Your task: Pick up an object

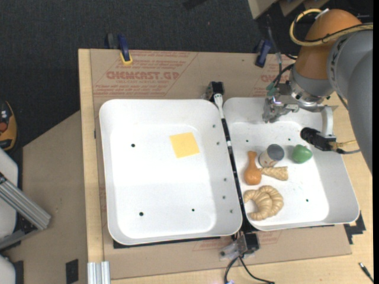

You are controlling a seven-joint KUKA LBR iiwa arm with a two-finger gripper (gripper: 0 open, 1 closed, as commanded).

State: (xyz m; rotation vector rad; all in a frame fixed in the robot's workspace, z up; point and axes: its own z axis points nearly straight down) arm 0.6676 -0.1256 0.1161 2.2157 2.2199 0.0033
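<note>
While the tool (pixel 273 112) hangs over the back of the right bin (pixel 343 182), whether it is apart or together I cannot tell. Nearer the front lies an orange pear-shaped gourd (pixel 253 169), long axis front-to-back, narrow neck pointing away toward the bin's rear, beside a croissant (pixel 265 202).

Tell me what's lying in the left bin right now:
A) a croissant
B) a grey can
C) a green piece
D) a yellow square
D: the yellow square lies flat on the floor of the left bin, while the green piece, croissant and grey can sit in the right bin.
</note>
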